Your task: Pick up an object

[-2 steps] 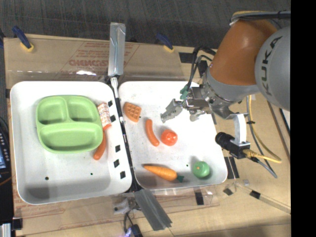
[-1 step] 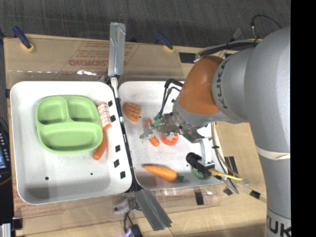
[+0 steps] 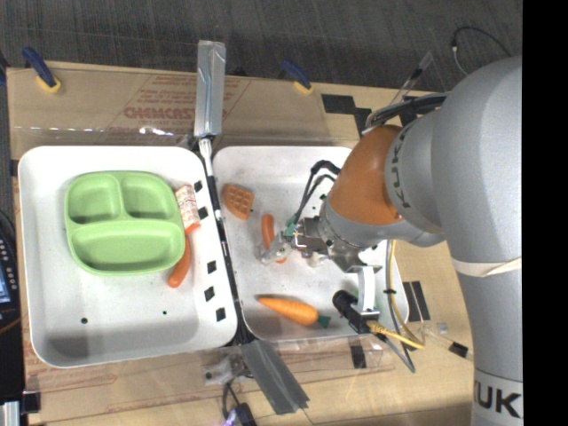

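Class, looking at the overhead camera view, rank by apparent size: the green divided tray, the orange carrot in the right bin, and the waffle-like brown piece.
1. Green divided plastic tray, by far the largest.
2. Orange toy carrot.
3. Brown waffle-like piece, smallest, though not much smaller than the carrot.

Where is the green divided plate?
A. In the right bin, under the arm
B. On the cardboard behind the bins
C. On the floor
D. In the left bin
D: the green divided plate lies in the left bin, with a small orange sausage at its right edge.
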You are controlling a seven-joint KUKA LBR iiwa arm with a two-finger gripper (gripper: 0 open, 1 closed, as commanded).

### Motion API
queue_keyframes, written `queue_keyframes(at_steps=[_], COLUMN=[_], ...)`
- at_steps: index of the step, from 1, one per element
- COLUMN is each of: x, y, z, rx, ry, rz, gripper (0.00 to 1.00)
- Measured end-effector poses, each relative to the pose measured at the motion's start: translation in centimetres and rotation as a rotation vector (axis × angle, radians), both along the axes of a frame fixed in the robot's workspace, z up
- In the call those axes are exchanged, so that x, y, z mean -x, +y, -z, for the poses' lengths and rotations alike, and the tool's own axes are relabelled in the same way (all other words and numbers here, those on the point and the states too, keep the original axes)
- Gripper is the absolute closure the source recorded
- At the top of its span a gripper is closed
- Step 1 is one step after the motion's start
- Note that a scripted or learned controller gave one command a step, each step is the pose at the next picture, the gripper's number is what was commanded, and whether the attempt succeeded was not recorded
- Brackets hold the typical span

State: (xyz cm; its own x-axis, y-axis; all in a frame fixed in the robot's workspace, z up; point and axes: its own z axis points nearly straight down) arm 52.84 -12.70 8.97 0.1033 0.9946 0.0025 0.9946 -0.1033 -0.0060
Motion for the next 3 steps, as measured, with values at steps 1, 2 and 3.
queue_keyframes(at_steps=[1, 2, 3], x=[-7.1, -7.1, -5.9], y=[1.7, 1.6, 6.6], z=[0.1, -0.6, -10.0], rx=[0.001, 0.000, 0.002], ry=[0.001, 0.006, -0.001], rz=[-0.123, -0.127, -0.102], gripper=[0.00, 1.00, 1.00])
